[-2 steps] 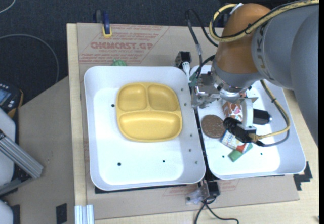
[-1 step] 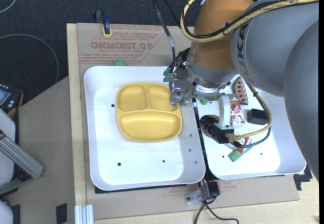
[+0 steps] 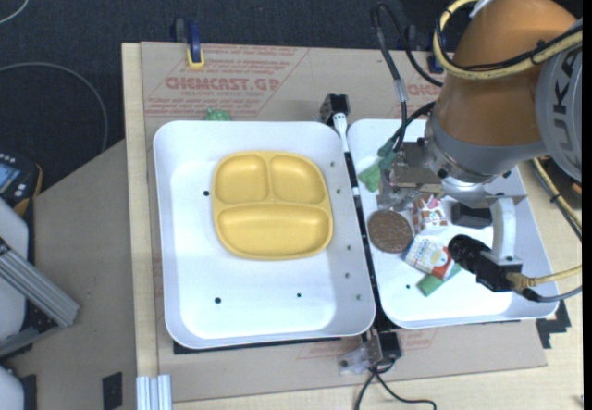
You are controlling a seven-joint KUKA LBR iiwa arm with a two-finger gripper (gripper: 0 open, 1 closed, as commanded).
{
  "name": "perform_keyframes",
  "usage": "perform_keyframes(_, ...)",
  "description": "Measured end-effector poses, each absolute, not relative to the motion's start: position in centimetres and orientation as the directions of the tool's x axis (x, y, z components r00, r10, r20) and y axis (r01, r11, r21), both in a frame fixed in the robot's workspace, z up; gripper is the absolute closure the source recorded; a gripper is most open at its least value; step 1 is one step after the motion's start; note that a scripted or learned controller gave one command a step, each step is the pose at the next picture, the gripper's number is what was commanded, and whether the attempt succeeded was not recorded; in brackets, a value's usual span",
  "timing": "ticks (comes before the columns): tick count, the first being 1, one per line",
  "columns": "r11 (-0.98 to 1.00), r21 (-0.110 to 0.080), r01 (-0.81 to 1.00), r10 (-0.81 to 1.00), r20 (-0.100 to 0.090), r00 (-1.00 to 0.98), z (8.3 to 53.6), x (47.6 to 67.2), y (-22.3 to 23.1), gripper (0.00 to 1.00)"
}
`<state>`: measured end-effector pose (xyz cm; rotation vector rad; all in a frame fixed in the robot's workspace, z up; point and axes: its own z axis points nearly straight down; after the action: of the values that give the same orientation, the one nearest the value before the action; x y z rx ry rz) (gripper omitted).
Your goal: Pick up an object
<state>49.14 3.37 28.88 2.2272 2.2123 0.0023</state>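
A divided plate [image 3: 272, 205] is sitting in the left bin [image 3: 185, 251], toward its upper half. In the right bin [image 3: 407, 302], a round disc [image 3: 389, 231] is lying near the dividing edge, with a small packet [image 3: 427, 255] just lower right of it. The arm [image 3: 504, 75] is hanging over the right bin's upper part.

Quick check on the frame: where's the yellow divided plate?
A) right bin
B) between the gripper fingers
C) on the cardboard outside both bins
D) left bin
D: the yellow divided plate lies flat in the left bin, apart from the arm, which reaches over the right bin where the small clutter sits.
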Motion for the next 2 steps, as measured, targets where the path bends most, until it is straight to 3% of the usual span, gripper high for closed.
perform_keyframes(1,0.008,0.009,1.0,1.0,0.004,-0.008,36.0,48.29,9.36,1.0)
perform_keyframes(2,0.003,0.004,1.0,1.0,0.0,-0.003,36.65,48.31,9.06,1.0)
